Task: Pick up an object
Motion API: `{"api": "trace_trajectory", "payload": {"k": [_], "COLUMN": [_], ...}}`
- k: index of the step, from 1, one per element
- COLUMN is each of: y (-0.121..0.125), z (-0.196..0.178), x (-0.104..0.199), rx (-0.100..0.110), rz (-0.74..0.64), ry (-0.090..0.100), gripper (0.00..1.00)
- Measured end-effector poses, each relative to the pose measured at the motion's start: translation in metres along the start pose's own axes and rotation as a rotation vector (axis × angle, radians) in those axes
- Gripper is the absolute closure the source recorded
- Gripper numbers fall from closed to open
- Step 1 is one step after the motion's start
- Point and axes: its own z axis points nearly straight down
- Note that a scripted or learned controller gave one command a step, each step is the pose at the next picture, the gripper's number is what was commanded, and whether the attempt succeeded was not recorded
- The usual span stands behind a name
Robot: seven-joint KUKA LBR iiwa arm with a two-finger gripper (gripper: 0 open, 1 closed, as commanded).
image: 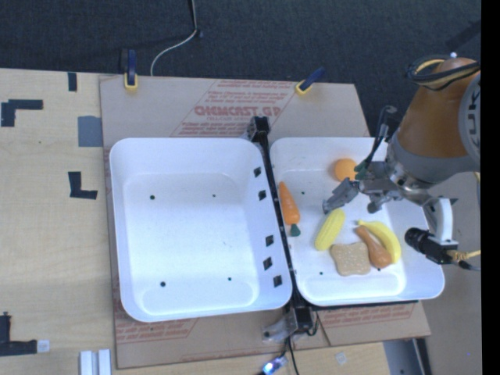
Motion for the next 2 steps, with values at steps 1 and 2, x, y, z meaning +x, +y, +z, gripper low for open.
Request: {"api": "trace_trajectory", "payload": {"k": [1,2], "y": [-0.021,-0.018], "z": [0.116,0.099], "x": [0.021,0.020], "rx": [0.011,0.003], "rz": [0.000,0.000], "ry": [0.002,0.001], "gripper": [0.00,1.00]}}
